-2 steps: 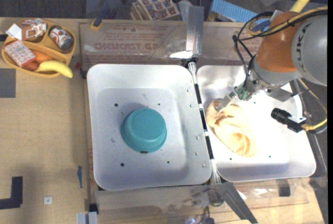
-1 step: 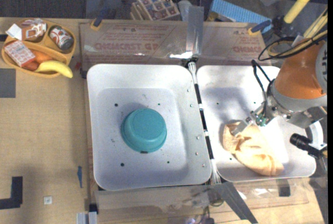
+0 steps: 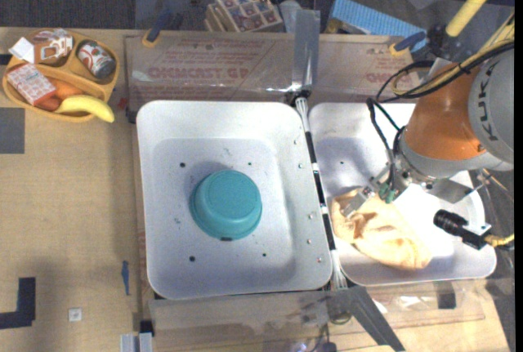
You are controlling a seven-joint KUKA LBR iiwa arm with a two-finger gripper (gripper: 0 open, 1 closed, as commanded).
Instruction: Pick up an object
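Because the hand (image 3: 374, 193) sits low over the crumpled tan cloth (image 3: 384, 232) in the right bin (image 3: 343, 126), lower right of frame, its grip unreadable, it may snag only a fold and slip.

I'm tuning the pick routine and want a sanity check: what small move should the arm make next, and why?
Probably a short straight descent. The gripper sits in the right bin at the upper edge of the tan cloth-like object; whether it grips it is unclear. The teal bowl lies in the left bin.
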